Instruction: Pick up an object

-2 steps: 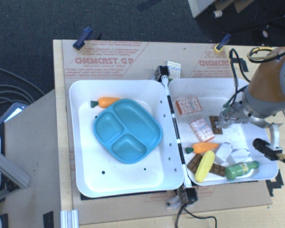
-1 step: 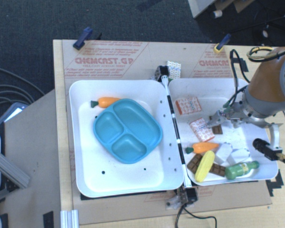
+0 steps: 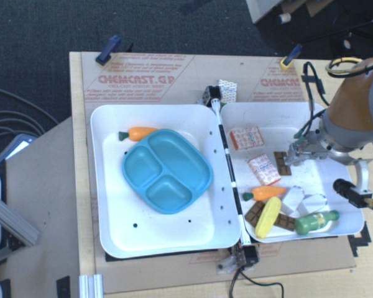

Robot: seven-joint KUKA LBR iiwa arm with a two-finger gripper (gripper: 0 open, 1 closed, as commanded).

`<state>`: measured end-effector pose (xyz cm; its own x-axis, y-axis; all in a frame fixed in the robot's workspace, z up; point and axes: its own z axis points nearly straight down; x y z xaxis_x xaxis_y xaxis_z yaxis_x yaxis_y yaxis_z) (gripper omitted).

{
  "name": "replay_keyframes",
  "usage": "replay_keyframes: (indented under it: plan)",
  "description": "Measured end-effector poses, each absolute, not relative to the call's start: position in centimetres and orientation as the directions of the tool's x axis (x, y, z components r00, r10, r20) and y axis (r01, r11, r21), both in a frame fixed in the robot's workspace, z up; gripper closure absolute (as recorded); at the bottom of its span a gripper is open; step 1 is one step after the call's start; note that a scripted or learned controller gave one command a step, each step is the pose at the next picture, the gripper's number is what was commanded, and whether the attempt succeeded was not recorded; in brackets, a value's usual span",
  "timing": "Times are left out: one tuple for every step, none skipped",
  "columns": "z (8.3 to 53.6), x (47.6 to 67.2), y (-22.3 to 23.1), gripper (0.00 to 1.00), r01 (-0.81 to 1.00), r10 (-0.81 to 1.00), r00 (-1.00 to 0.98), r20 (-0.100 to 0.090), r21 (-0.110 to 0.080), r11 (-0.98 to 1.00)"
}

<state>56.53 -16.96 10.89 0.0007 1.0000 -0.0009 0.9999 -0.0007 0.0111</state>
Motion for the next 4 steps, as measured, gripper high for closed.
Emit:
replay_keyframes:
  plan:
    - [10.9, 56.5, -17.0, 0.0, 1.0, 1.0, 0.001, -0.001, 0.011, -0.001]
    - [8.8, 55.4, -12.0, 0.0, 1.0, 1.0, 0.0, -0.001, 0.007, 0.0]
    - [8.8, 57.5, -11.9, 0.0, 1.0, 1.0, 0.0, -0.001, 0.006, 0.0]
    - [9.9, 57.7, -11.8, 1.0, 1.0, 1.0, 0.001, -0.002, 0.015, -0.001]
